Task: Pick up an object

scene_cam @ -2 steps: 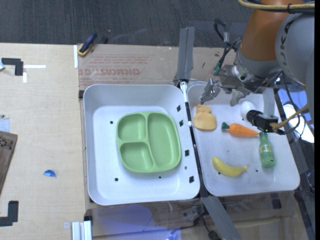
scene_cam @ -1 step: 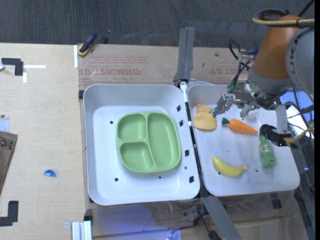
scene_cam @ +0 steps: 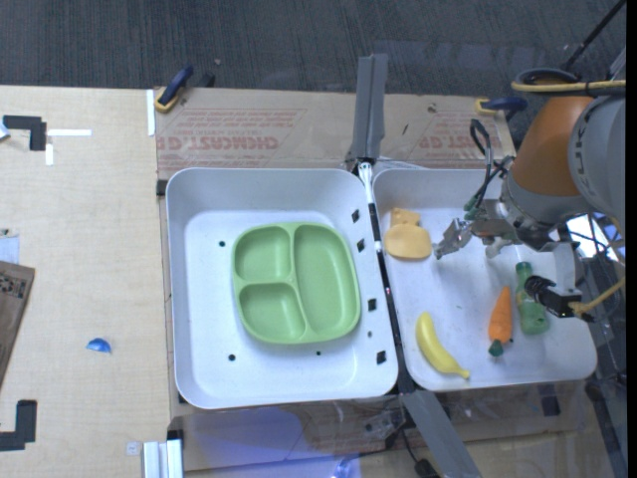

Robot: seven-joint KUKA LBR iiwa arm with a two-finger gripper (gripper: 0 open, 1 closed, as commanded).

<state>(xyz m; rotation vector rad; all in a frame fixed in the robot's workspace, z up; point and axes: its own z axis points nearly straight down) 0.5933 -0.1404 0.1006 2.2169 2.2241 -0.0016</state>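
Two white bins sit side by side on the bench. The left bin holds a green divided plate, three compartments, lying flat near its middle. The right bin holds the loose items, in the right half of the frame.

The arm comes in from the upper right, its orange band showing above the wrist. The gripper hangs low over the upper part of the right bin, its metal fingertips pointing toward the lower left; from this angle I cannot tell how far apart they stand, and nothing shows between them.

Just left of the fingertips lies a pale yellow-orange lump, close to the bin's left wall at its upper end. Toward the bottom of the bin a banana lies with its long axis running from upper left to lower right, its curve bulging toward the lower left. To its right a carrot lies nearly upright in the frame, narrow end up, green stub at the bottom. Just right of the carrot is a green object, partly hidden by black cabling
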